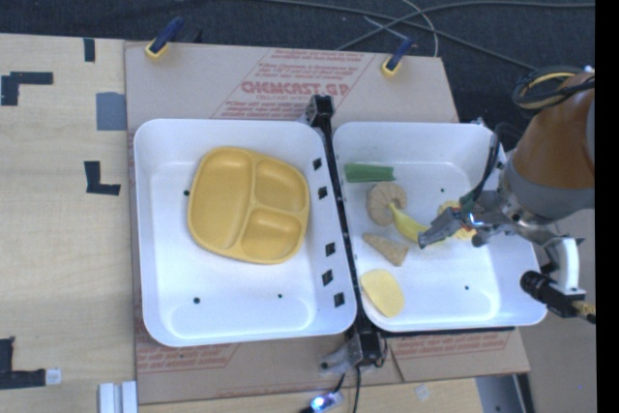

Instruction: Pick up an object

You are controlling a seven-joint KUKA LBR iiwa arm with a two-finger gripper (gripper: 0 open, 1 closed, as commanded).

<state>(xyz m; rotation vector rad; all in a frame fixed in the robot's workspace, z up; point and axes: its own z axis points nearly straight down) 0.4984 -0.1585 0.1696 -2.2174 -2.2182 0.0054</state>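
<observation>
A: We're over the right bin (484, 300) now, tool (432, 233) low beside the banana (408, 225), which lies mid-bin against the tan round piece (384, 201).

B: Are the fingers around it?

A: We can't tell; the tip is dark and blurred, so spread or pinched is anyone's guess.

B: How do we think it handles?

A: Looks like light toy food, probably smooth and a bit slick, curved too. We'd take it across the middle of the curve, where it's narrowest.

B: And the neighbours crowd it, so that's a risk.
</observation>
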